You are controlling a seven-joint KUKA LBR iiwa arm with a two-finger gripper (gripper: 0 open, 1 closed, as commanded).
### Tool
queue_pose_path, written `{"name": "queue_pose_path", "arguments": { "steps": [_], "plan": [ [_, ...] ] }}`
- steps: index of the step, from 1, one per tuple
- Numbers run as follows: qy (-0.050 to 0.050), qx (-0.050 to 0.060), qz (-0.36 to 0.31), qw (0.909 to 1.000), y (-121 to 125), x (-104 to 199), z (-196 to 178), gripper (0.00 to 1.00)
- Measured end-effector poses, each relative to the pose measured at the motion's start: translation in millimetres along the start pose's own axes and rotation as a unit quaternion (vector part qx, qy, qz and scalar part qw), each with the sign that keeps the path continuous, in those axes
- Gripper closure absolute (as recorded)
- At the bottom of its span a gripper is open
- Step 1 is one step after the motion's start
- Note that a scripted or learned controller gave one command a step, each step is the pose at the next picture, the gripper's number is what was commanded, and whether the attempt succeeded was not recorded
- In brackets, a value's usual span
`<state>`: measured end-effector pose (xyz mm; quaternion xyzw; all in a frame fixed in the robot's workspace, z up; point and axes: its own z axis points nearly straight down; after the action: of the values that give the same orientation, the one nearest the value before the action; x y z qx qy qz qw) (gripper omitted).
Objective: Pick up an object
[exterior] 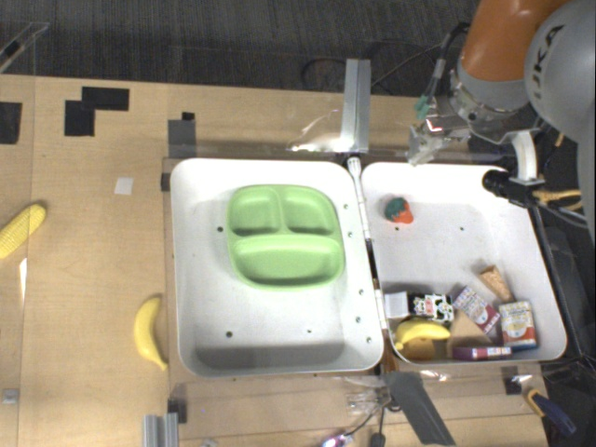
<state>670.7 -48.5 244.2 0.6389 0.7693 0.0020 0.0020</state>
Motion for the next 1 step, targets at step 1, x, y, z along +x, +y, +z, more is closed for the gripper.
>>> {"name": "queue_pose_path", "arguments": {
  "steps": [1],
  "plan": [
    [0.0, 0.002, 0.041, 0.9992, -1.3, -4.8, 21.0, 1.0]
  ]
}}
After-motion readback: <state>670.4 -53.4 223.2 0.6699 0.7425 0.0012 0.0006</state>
